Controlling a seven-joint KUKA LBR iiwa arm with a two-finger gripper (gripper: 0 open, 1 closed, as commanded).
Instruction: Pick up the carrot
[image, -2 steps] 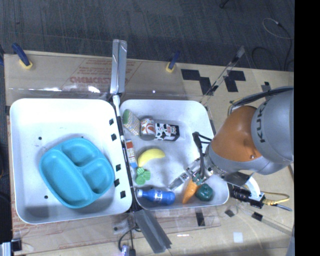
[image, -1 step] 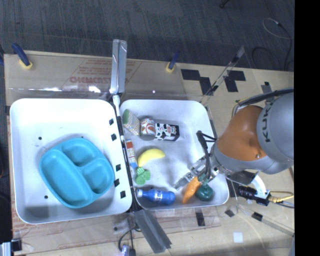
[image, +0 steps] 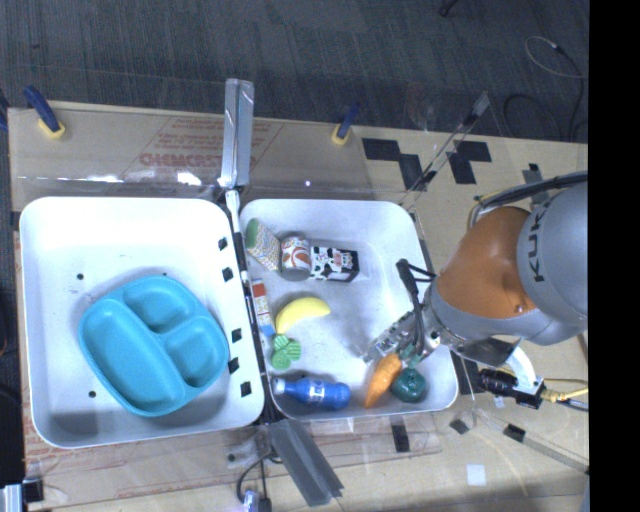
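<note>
Near edge of right bin (image: 345, 212): blue bottle (image: 312, 392) lying on its side, label too small to read; just right of it the carrot (image: 381, 379), orange, tilted, in the bin's near-right corner, touching a dark green round item (image: 409, 384). Gripper (image: 402, 342) sits right above the carrot's upper end; can't tell if the fingers are spread or closed, and nothing shows the carrot between them. Further in: small green ridged piece (image: 286, 350), then a yellow banana-like item (image: 301, 312). Against the far wall: a milk carton (image: 333, 263) with cow print, a can (image: 293, 255) beside it, a green-topped packet (image: 262, 245); none of the text is legible. Left bin (image: 60, 225) holds a blue divided plate (image: 152, 343). Arm (image: 520, 270) shows "KU" on the grey housing. Cardboard (image: 180, 150) behind the bins has faded red print, reads roughly "CHEMCAST".
</note>
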